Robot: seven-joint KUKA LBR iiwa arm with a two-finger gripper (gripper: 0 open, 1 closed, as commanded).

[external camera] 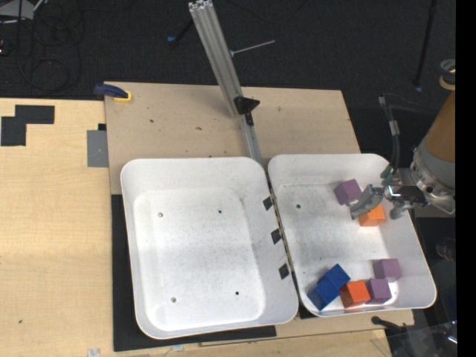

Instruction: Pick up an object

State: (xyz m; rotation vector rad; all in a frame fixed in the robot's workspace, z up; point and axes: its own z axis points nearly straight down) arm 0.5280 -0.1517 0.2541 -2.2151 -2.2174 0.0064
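My gripper (380, 204) hangs over the right side of the right bin (320, 171), reaching in from the right. Its fingers stand spread, open, over an orange block (372, 216) that lies on the bin floor just below and between them. The left finger (363, 201) is close to a purple block (346, 192) to the upper left. Whether the fingers touch the orange block I cannot tell.
In the right bin's front corner lie a blue block (329, 286), a second orange block (356, 294) and two purple blocks (381, 291) (387, 268). The left bin (149, 177) sits beside it. A slanted metal bar (219, 58) rises behind the bins.
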